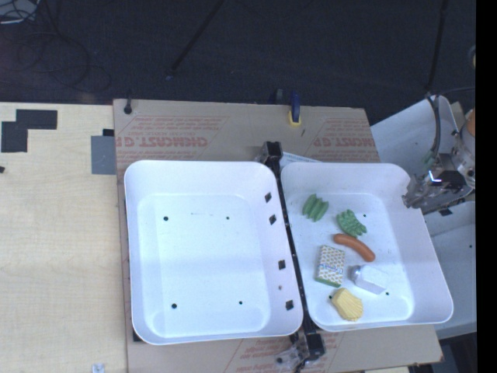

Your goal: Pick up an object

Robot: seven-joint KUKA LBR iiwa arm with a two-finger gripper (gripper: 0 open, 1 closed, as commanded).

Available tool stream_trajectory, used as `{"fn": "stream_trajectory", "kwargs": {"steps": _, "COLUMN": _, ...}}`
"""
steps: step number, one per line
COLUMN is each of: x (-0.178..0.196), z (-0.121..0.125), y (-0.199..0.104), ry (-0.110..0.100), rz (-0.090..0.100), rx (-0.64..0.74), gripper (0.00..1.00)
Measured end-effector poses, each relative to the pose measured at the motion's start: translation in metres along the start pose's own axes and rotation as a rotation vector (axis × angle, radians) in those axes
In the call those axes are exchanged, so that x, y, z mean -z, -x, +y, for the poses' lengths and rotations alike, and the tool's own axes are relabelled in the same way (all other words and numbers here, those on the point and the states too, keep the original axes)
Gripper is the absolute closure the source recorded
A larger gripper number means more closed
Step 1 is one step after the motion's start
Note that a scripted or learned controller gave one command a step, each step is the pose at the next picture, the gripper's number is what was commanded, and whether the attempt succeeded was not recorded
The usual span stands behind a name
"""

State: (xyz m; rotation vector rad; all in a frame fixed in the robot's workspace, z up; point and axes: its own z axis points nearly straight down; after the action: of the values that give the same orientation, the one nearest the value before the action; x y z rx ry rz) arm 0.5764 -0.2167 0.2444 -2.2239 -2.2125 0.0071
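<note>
The objects lie clustered in the right bin: a green pod, a leafy green piece, an orange sausage, a patterned sponge block, a clear bottle and a yellow corn cob. The gripper hangs just past that bin's right rim, apart from them all; I cannot tell its grip. The left bin sits alongside.

Open floor is offered by the left bin. In the right bin, the near middle is crowded by small objects, apparently close-set; its far and right parts are left free.
</note>
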Motion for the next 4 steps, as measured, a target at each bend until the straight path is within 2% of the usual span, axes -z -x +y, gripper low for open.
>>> {"fn": "stream_trajectory", "kwargs": {"steps": 1, "x": 0.001, "z": -0.088, "y": -0.012, "ry": -0.001, "rz": 0.003, "rx": 0.003, "gripper": 1.00}}
{"fn": "stream_trajectory", "kwargs": {"steps": 2, "x": 0.037, "z": -0.068, "y": -0.045, "ry": 0.006, "rz": 0.000, "rx": 0.008, "gripper": 1.00}}
{"fn": "stream_trajectory", "kwargs": {"steps": 3, "x": -0.060, "z": -0.104, "y": -0.001, "ry": -0.005, "rz": 0.003, "rx": 0.000, "gripper": 1.00}}
{"fn": "stream_trajectory", "kwargs": {"steps": 4, "x": 0.042, "z": -0.100, "y": -0.002, "ry": 0.011, "rz": -0.002, "rx": 0.006, "gripper": 1.00}}
